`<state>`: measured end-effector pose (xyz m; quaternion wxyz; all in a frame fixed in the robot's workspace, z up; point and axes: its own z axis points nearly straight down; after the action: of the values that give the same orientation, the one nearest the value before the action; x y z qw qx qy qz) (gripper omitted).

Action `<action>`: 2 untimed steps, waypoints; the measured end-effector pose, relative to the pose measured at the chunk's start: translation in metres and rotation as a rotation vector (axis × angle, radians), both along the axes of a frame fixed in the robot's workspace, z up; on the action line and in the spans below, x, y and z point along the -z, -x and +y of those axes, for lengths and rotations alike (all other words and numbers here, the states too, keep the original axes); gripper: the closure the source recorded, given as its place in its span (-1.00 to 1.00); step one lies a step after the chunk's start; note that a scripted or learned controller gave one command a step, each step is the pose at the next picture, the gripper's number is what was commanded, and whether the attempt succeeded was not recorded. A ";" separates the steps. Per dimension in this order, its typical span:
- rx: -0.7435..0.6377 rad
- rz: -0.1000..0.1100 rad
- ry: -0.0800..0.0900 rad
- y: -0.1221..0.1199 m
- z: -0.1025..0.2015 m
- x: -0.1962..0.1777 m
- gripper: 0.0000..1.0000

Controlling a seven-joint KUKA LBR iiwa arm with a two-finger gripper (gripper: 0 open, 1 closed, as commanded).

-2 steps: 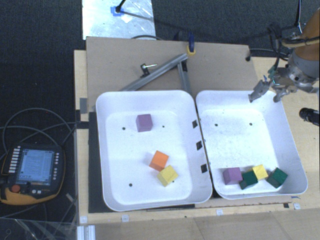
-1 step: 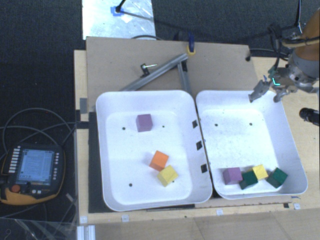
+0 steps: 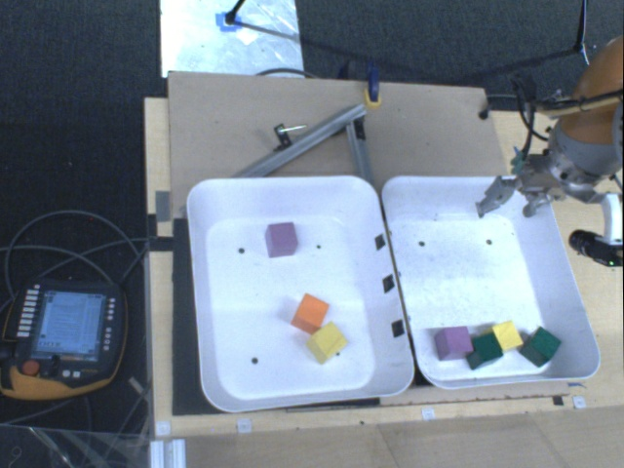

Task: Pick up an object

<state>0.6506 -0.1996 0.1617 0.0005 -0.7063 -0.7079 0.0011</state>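
Observation:
My gripper (image 3: 507, 206) hangs over the far edge of the right bin (image 3: 487, 261), its two fingers spread apart and open with nothing between them. Along the right bin's near wall lie a purple cube (image 3: 452, 341), a dark green cube (image 3: 484, 349), a yellow cube (image 3: 506, 334) and a green cube (image 3: 540, 345), packed close together and well away from the gripper. The left bin (image 3: 224, 291) holds a purple cube (image 3: 281, 239) toward the back, plus an orange cube (image 3: 310, 312) touching a yellow cube (image 3: 327, 341) nearer the front.
A metal bar (image 3: 302, 142) lies on the brown board behind the bins. A teach pendant (image 3: 63, 337) with cables rests on the floor at the left. Black clips (image 3: 388, 283) sit along the seam between the bins.

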 end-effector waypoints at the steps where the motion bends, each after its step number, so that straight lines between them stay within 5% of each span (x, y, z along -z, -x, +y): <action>1: 0.000 0.002 -0.001 0.003 -0.005 0.061 -1.00; 2: -0.001 -0.003 0.001 0.002 -0.005 0.071 -1.00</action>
<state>0.6486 -0.2049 0.0910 -0.0010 -0.7058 -0.7084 0.0002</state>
